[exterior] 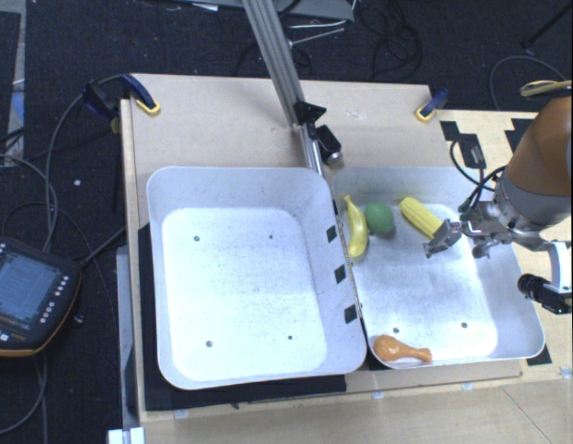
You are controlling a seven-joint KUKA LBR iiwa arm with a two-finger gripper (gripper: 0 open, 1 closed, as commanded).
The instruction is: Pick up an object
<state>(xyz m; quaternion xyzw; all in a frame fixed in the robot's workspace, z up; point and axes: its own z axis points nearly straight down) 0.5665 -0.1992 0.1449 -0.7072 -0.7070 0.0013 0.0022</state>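
The right bin (453, 303) holds a yellow banana (357, 230) against its left wall, with a green round fruit (380, 218) touching it. A yellow corn cob (420, 216) lies to the right of those. An orange gourd-shaped toy (401, 349) rests at the bin's front edge. My gripper (460, 241) hangs over the right bin, just right of and slightly nearer than the corn cob's end. Its fingers (442, 240) are spread open and nothing sits between them.
The left bin (240, 276) sits beside the right one, sharing a raised middle wall with black clips (342, 271). A slanted metal pole (286, 72) rises from behind the bins. Clamps mark the bench's back corners.
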